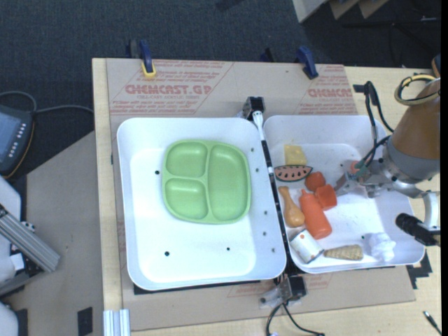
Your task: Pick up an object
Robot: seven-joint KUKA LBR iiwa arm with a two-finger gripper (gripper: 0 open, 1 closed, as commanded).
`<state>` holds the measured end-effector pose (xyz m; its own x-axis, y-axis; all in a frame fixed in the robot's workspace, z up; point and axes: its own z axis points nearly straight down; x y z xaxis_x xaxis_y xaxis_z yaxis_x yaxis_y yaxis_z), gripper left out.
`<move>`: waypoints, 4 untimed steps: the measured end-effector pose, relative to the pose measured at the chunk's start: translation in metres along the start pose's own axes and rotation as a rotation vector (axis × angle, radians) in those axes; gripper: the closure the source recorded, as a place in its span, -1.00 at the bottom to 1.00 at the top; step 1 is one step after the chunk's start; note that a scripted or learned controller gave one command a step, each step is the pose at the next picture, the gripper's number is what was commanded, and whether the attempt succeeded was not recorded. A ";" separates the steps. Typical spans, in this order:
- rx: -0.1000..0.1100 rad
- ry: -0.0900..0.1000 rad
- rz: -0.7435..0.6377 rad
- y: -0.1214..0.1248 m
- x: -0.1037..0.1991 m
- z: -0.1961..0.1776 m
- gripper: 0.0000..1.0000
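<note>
Cone point(344, 253) hugs right bin's point(392, 264) near rim; centre open.

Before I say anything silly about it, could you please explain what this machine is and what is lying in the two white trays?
This is a single picture from a camera fixed above a bench, looking down at a slant. The grey machine with the orange band at the right is a robot arm; its job is to pick up an object. Its hand reaches into the right bin, near a small red piece. I cannot tell whether it grips anything.

The left bin holds a green divided plate. The right bin holds toy food and small items: a watermelon slice, a yellow block, an orange carrot-like piece, a tan drumstick shape and an ice cream cone.
</note>
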<state>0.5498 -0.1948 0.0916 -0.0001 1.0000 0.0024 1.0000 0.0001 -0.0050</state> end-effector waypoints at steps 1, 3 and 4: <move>-0.001 -0.001 0.000 0.000 0.000 0.008 -1.00; -0.010 -0.005 0.000 -0.007 0.006 -0.059 1.00; -0.012 -0.006 0.000 -0.008 0.000 -0.121 1.00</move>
<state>0.5422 -0.1947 0.2127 -0.0001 1.0000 -0.0035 1.0000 0.0001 0.0068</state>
